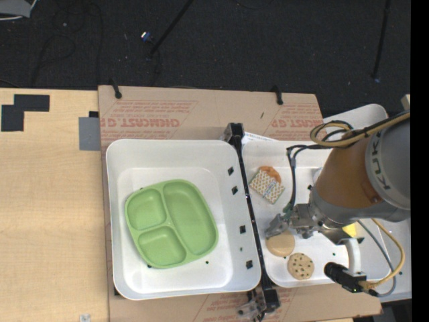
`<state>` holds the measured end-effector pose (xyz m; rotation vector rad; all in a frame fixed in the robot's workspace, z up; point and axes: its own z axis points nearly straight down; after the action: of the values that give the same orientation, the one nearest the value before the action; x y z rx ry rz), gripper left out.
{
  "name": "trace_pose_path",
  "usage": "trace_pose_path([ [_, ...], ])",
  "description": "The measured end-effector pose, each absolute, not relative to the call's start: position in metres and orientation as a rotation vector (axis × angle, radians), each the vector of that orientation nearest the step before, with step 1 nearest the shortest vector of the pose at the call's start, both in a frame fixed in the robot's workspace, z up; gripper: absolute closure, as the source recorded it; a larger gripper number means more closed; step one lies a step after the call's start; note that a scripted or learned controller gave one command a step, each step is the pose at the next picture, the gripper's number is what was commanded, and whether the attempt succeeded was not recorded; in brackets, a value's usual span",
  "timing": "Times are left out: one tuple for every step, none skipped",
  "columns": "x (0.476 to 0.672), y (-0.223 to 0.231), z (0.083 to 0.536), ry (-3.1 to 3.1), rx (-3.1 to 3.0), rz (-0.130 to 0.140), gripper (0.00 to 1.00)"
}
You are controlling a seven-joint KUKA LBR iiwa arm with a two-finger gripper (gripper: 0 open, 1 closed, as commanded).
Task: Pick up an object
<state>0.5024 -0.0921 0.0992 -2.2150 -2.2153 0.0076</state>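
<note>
My gripper [286, 224] hangs low in the right bin [305, 284], just above a tan round disc [280, 245]. The arm's orange band [345, 180] and grey wrist cover much of the bin behind it. A chocolate-chip cookie [300, 266] lies in front of the disc, near the bin's front wall. A small packet with a checked pattern and an orange top [267, 184] rests at the back left of the same bin. A yellow piece [350, 230] peeks out from under the arm.
The left bin [127, 163] carries a green divided plate [171, 223]. A black divider rail [244, 210] runs between the bins. A black fitting with cables [343, 277] sits at the right bin's front right. Cardboard [174, 116] lies beneath both bins.
</note>
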Motion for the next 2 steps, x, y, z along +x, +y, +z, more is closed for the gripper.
trace_pose_path([
  [0.505,-0.094,0.115,-2.214,-2.226,-0.001,1.0],
  [0.505,-0.095,0.156,-2.222,-2.22,0.0,1.0],
])
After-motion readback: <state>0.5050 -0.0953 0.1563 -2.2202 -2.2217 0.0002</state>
